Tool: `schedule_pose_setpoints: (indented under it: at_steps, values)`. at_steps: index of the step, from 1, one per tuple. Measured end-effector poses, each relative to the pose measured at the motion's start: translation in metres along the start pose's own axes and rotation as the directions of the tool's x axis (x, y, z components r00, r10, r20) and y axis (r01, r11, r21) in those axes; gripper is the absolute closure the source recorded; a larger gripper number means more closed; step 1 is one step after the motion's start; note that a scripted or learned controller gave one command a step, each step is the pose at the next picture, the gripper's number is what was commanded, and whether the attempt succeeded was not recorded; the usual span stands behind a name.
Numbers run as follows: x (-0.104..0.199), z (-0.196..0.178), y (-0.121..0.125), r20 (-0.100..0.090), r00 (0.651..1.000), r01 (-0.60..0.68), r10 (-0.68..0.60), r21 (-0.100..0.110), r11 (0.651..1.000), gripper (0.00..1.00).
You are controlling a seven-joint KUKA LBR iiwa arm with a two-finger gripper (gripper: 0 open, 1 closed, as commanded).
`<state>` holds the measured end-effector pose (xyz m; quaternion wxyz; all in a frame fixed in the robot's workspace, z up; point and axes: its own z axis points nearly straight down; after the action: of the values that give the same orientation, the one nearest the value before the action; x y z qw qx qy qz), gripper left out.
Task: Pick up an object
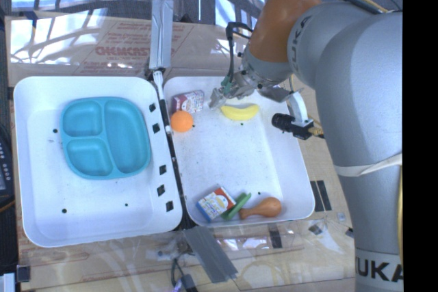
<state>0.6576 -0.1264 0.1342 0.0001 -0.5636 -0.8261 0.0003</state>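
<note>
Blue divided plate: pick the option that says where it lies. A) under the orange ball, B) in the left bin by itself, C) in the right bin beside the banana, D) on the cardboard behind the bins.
B: the blue divided plate lies flat in the left bin, apart from the banana and orange ball, which are in the right bin.

Right bin (pixel 291 167) middle bare, banana (pixel 240 112) beside gripper (pixel 222 96)

The two shallow white plastic bins (pixel 41 215) look smooth and faintly glossy. The turquoise divided plastic plate (pixel 106 135) has a soft sheen. The grey arm casing (pixel 356 78) is matt; its orange band (pixel 280 24) looks satiny. The brown cardboard sheet (pixel 123 48) is dull.
</note>
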Motion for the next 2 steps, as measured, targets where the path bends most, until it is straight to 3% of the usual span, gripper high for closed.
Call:
schedule_pose_setpoints:
  at_steps: [1,2]
  values:
    - [-0.031,0.041,-0.036,-0.001,1.000,0.011,-0.011,0.003,1.000,0.00]
    - [0.047,-0.060,0.019,0.002,0.985,0.172,-0.172,-0.003,0.985,0.00]
